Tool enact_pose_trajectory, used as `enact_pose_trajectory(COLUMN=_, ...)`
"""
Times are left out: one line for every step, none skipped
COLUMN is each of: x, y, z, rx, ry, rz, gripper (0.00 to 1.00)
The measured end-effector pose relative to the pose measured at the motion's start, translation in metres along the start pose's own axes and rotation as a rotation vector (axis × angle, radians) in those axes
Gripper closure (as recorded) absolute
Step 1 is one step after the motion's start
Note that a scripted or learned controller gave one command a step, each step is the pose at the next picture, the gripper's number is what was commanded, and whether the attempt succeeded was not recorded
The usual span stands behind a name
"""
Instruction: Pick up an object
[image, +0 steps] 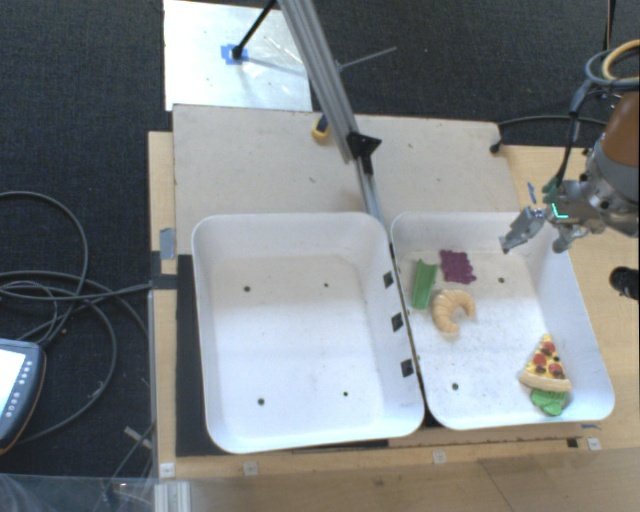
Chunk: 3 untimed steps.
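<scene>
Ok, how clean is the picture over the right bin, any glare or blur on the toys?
Camera view: even light, soft shadows; the right bin is bright but not blown out; croissant, pizza slice and purple piece read clearly; the tool is slightly soft at the bin's far right rim.

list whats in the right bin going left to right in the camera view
green piece → croissant → pizza slice. The purple item overlaps the first two across, so it is left out.
</scene>
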<state>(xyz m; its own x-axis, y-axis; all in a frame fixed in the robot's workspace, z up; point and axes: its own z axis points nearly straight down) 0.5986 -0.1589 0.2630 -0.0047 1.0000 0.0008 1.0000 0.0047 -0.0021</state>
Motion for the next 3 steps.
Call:
enact_pose_trajectory(x=0.000, y=0.001, z=-0.002, rx=-0.004, ry=-0.001, rz=-0.001, gripper=0.00)
enact_pose_trajectory(x=-0.007, y=0.005, z=0.057, rx=0.002, ry=0.000, rz=0.004, gripper=0.00)
enact_pose_trajectory(x=-0.006, y=0.005, z=0.098, rx=0.000, ry=0.000, rz=0.003, gripper=0.00)
